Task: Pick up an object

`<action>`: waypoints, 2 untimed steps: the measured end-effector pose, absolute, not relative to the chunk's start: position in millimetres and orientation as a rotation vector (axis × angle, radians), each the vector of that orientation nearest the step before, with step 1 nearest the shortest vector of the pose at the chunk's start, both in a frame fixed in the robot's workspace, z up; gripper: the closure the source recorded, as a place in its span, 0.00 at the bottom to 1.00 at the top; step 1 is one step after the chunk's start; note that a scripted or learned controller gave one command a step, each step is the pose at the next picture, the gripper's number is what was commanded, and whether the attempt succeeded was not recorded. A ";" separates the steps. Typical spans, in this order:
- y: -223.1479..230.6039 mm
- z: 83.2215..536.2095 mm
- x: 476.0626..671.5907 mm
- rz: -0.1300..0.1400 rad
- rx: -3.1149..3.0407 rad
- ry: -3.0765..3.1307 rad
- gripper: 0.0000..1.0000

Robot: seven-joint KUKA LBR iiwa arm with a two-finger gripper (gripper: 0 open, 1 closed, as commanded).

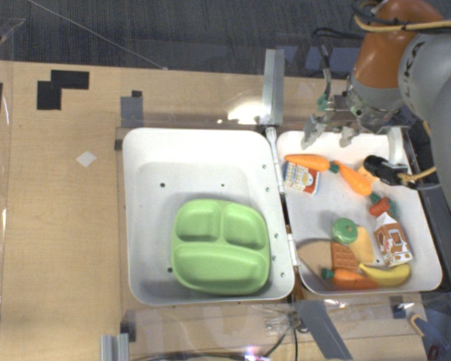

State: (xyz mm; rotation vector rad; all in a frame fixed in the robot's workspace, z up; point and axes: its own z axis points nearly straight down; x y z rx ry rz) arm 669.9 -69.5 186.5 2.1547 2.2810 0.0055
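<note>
My gripper [328, 132] hangs open over the far edge of the right bin [428, 258], with nothing between its fingers. Just below it in that bin lie an orange carrot [307, 161] and a small blue-and-white carton [301, 177]. A second carrot [353, 177] lies to their right, near a small red-and-green piece [379, 205]. Toward the front of the bin are a green round toy [345, 230], a brown waffle [343, 257], a white-and-brown milk carton [393, 244], a banana [384, 275] and a third carrot [346, 280].
The left bin [146, 201] holds a green divided plate [222, 245]. A metal post [273, 89] stands at the back between the two bins. The grey arm with its orange band [387, 40] comes in from the upper right.
</note>
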 end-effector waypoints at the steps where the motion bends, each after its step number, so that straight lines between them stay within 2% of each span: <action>1: -96.8 96.0 669.5 0.004 2.224 2.214 0.00; 2: -153.8 90.8 612.6 0.008 2.168 2.259 0.00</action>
